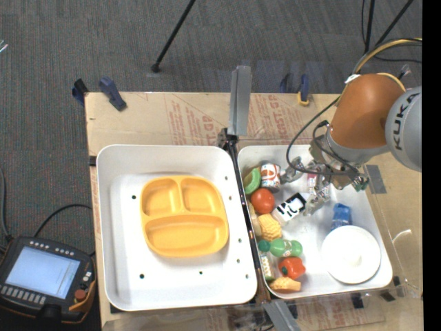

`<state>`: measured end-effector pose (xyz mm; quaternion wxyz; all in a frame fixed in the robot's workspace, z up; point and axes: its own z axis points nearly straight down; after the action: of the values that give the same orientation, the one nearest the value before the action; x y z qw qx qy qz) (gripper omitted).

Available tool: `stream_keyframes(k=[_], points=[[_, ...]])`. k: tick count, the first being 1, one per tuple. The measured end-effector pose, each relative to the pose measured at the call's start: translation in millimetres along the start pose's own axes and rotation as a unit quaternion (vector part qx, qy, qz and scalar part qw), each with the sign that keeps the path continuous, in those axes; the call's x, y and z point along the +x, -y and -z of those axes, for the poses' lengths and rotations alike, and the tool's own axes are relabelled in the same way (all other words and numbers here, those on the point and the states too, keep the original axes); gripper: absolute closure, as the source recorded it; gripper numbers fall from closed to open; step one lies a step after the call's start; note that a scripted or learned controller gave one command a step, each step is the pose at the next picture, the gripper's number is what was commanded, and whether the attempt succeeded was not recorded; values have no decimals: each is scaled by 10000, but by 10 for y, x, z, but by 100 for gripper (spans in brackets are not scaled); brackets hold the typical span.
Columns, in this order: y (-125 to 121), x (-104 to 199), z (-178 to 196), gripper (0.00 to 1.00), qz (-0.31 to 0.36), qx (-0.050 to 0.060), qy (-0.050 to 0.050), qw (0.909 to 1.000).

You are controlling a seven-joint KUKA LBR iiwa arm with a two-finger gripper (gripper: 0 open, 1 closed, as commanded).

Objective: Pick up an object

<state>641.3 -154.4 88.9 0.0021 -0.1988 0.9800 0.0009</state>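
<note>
A flat bench topped with brown printed cardboard [179, 116] carries two shallow white plastic bins, the left one [114, 219] and the right one [380, 254], side by side. Blue clamps [110, 92] grip its far edge.

A robotics lab test cell

A plywood counter [172, 119] on grey carpet carries two white bins [114, 185], with a teach pendant [45, 276], clamps [110, 92], tripod legs [176, 29] and loose cables nearby.

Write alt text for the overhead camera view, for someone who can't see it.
A grey and orange robot arm's gripper hangs over the right bin, which holds toy food and a white plate. The left bin holds a yellow divided tray.
</note>
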Motion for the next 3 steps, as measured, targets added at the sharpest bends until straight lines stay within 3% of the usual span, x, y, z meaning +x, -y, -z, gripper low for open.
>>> stream_keyframes(k=[1,2,3], points=[[-723,154,-8,0,125,-8,-9,9999],[-626,-299,-8,0,26,1,-3,10000],[-26,185,-2,0,70,6,-8,10000]])
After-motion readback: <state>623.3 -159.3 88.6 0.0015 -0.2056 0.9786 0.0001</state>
